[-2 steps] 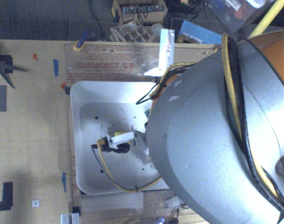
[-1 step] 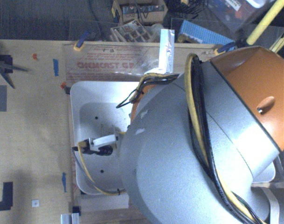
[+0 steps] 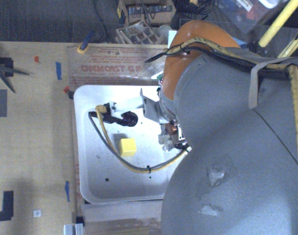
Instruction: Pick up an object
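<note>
- The surface (image 3: 36, 146) (pale wood) bears a dark tool (image 3: 4, 71) at its far left, with blue tape (image 3: 58, 70) just right of it.
- The white bin (image 3: 97, 177) lies right of these.
- The yellow block (image 3: 128, 147) rests on the bin floor, near the middle.
- The pincer (image 3: 167, 137) hangs right of the block, apart from it; open or closed, I cannot tell (the wrist hides it).
- The grey arm (image 3: 227, 155) covers the bin's right part, its orange band (image 3: 197, 38) towards the top.

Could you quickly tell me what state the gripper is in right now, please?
Two-finger gripper: cannot be told; it hangs over the shallow white bin, near the small yellow cube.
</note>
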